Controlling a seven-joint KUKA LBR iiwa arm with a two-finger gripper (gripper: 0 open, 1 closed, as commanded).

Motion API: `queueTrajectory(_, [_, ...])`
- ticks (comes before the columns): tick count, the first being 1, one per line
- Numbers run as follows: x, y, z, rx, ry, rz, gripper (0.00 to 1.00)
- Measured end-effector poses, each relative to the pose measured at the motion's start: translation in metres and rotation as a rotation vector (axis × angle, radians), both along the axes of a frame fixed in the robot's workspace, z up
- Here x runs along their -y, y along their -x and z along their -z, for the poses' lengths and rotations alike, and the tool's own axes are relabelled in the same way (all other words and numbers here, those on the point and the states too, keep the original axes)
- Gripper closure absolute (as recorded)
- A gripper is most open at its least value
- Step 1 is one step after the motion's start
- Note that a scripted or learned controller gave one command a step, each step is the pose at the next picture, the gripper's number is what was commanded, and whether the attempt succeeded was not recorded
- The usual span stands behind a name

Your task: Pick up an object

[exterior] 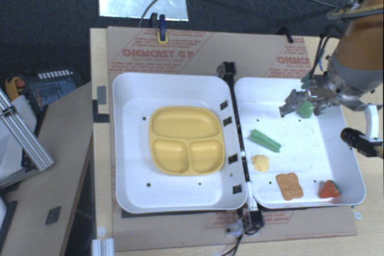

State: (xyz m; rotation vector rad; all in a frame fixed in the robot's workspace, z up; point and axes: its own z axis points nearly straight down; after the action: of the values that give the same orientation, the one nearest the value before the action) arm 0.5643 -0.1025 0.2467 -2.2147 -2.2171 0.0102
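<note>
Cardboard sheeting covered the bench (198,48), and two white bins sat on it side by side. Toward nine o'clock, the left bin (129,93) held a yellow divided plate (185,139). Toward three o'clock, the right bin (345,156) held the loose items: a green stick (265,141) near its centre, a small yellow disc (260,162) just below it, an orange slab (290,186) at six o'clock and a red piece (329,189) at about five.

At the bin's twelve o'clock the gripper (302,106) hung with a pale green block (306,109) at its tips, seemingly grasped, though the view was too small to confirm a firm pinch.

Judging from this, the hold looked shallow and off-centre; a fast lift might shake the block loose. A fall could knock the green stick or send the block over the far rim.
</note>
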Motion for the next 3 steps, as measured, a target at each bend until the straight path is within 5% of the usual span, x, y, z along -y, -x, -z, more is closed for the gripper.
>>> queueTrajectory(1, [0.000, -0.002, -0.006, 0.012, 0.001, -0.002, 0.00])
queueTrajectory(3, [-0.003, -0.001, 0.110, 0.007, 0.001, 0.000, 0.00])
